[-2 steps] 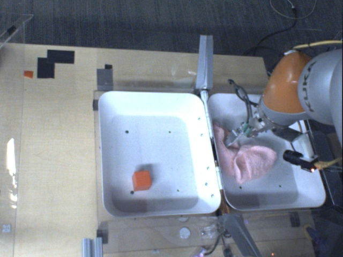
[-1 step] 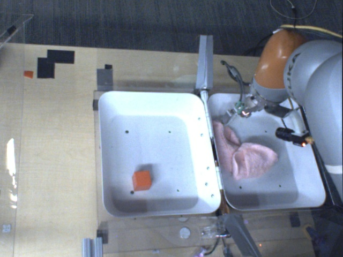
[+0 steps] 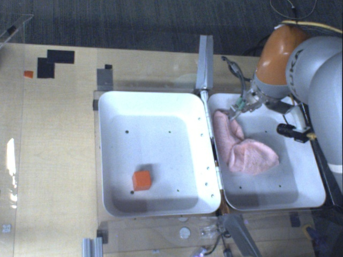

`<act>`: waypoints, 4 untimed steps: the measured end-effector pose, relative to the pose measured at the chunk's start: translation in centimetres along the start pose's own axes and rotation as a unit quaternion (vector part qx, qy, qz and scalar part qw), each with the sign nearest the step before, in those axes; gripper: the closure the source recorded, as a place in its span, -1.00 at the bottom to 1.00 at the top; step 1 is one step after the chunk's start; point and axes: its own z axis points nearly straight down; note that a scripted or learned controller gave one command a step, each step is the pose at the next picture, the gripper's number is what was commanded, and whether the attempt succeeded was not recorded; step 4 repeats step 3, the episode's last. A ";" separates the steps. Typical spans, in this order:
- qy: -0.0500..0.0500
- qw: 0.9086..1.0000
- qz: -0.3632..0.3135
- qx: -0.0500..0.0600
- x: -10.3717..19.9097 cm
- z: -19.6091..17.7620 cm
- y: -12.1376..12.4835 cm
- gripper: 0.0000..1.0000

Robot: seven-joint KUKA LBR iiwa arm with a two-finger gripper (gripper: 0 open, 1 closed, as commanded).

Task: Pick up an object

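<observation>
A pink cloth (image 3: 244, 149) lies crumpled in the right bin (image 3: 300, 189), one long fold running up along the bin's left wall. My gripper (image 3: 237, 111) reaches in from the upper right and its tip is down at the upper end of that fold, touching or just above the fabric. A small orange block (image 3: 142, 180) sits in the left bin (image 3: 161, 108), near its front left corner and far from the gripper.
A grey metal divider post (image 3: 204, 63) stands between the bins at the back. The arm's orange band (image 3: 281, 50) and grey body overhang the right bin's back right corner. Black markers (image 3: 52, 62) lie on the wooden bench at the far left.
</observation>
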 end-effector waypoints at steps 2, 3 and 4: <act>0.003 0.999 0.049 0.004 0.3 -0.9 -5.7 -1.00; 0.001 0.997 -0.071 -0.001 4.3 1.1 -9.2 -1.00; 0.001 0.997 -0.071 -0.001 4.3 1.1 -9.2 -1.00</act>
